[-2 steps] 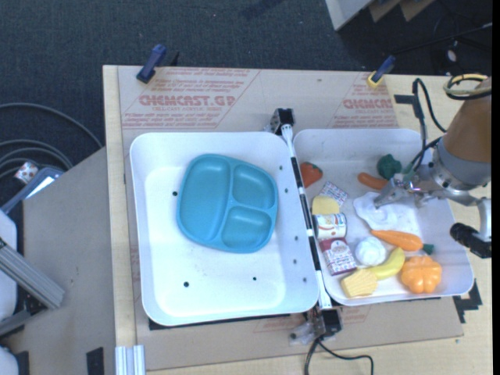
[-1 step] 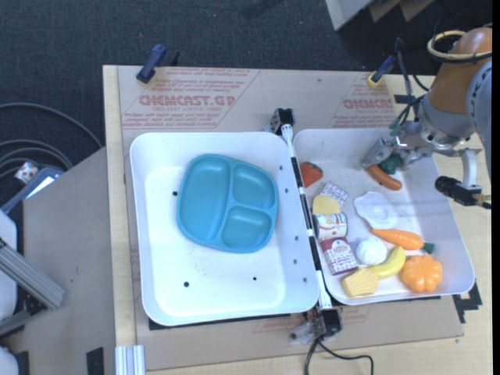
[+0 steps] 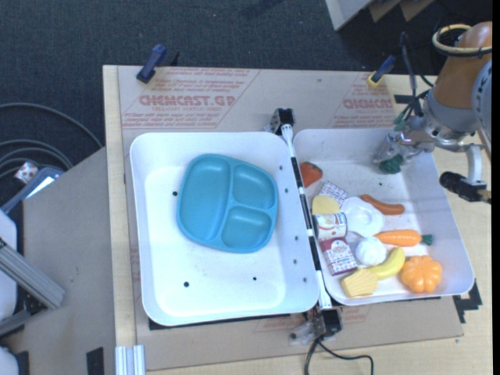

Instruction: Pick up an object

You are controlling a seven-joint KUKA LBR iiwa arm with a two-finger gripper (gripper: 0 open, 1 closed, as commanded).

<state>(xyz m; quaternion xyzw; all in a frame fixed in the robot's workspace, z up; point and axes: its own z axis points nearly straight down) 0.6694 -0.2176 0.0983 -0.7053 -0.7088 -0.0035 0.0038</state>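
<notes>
The right bin (image 3: pixel 349 141) holds several toy foods along its left and near sides. Among them are an orange pumpkin (image 3: pixel 422 274), a yellow banana (image 3: pixel 390 265), a carrot (image 3: pixel 401 237), a sausage (image 3: pixel 382 205), a small can (image 3: pixel 331 226) and a white egg (image 3: pixel 361 213). My gripper (image 3: pixel 390 159) hangs low over the far part of this bin, on bare white floor. It is well apart from the foods, and the sausage is the closest of them. I see nothing in the gripper.
The left bin (image 3: pixel 211 283) carries a blue divided plate (image 3: pixel 228 203). A black clamp strip (image 3: pixel 301 201) runs between the bins. A red tomato-like piece (image 3: pixel 311 173) lies against that strip. Blue clips (image 3: pixel 150 62) sit on the board's far edge.
</notes>
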